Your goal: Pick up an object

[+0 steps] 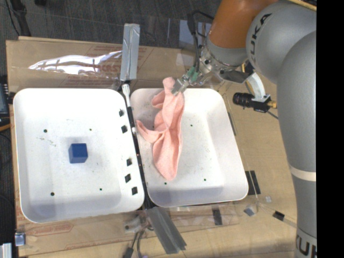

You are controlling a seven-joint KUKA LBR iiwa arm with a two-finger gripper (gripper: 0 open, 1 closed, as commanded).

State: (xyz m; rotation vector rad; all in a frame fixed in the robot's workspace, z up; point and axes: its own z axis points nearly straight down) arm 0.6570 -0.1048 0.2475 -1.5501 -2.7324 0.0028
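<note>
Over the right bin (228, 144) the pincer (180, 86) is clamped on the top corner of a pink cloth (167, 133), which hangs down in folds, its lower end trailing on the bin floor. A small blue cube (78, 152) sits in the left bin (32, 117).

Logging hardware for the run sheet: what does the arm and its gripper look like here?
Bulky rounded arm, light grey shells, with an orange band above the wrist. Dark KUKA lettering on the upper link and again low at the base. Small metallic gripper with a greenish tint. A white-and-black fitting juts out below the wrist.
</note>
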